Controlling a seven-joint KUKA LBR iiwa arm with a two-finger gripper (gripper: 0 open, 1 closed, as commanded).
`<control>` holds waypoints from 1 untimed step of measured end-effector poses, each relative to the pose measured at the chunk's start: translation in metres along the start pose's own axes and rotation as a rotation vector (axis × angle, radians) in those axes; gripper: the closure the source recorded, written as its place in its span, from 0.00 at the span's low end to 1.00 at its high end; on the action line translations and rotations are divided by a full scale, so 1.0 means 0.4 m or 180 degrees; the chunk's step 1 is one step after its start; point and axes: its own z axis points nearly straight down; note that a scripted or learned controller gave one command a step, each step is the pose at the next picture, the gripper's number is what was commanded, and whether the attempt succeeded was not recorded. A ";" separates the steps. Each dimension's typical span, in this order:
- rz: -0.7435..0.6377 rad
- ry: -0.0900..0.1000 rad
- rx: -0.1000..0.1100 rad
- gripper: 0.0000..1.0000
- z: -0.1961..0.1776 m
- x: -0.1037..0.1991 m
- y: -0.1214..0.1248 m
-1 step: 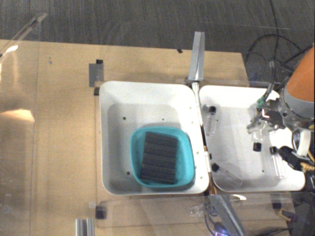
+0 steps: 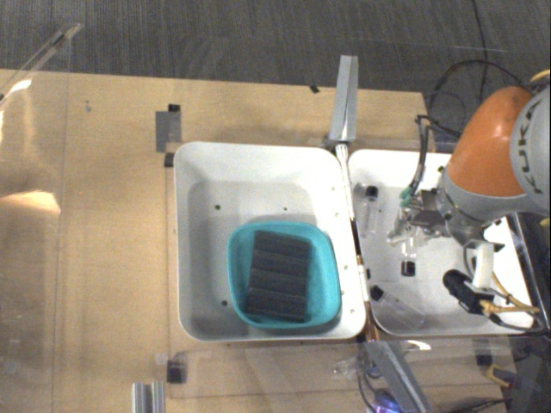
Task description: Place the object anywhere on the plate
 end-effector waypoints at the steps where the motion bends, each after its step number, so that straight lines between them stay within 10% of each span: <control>1: -0.0177 0.0002 -0.0003 1.00 -0.002 0.146 0.034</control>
